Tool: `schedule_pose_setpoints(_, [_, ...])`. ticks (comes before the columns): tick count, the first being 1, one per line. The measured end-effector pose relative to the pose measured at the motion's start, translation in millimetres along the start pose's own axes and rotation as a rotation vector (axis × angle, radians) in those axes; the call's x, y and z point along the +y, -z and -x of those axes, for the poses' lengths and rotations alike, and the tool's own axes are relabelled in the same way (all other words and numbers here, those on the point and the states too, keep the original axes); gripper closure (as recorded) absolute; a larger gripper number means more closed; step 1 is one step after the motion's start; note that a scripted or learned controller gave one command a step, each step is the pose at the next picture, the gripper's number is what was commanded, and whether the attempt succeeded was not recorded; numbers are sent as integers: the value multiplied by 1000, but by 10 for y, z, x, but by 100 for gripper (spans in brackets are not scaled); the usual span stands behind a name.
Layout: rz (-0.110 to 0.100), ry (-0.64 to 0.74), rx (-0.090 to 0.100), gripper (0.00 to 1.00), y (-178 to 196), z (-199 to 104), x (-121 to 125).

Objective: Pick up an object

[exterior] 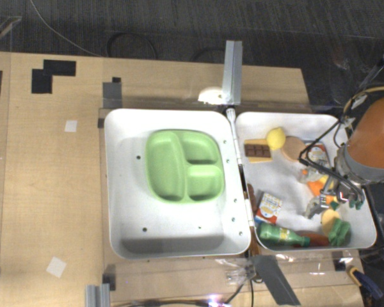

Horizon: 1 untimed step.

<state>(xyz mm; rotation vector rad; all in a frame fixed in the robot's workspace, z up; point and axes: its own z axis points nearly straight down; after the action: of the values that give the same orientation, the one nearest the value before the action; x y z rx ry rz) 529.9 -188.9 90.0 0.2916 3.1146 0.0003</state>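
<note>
My gripper (325, 200) hangs low over the right side of the right bin (288, 121), below the arm's orange band (374, 139). Directly around it lie a small orange piece (315, 185), a yellow piece (331, 217) and a green toy (340, 233). Nothing shows clearly as held. Farther left in the same bin are a yellow lemon (276, 137), a brown chocolate bar (257, 150), a tan round object (294, 148), a white snack packet (269, 204) and a green bottle (281, 236) lying on its side.
The left bin (125, 190) holds a green divided plate (182, 165). A metal divider rail (238, 171) runs between the bins. Black cables (333, 133) trail from the arm over the right bin's back corner.
</note>
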Motion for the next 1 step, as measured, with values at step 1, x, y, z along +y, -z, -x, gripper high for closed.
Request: schedule_pose_setpoints(1, [0,-86,-6,0,3,-212,-179])
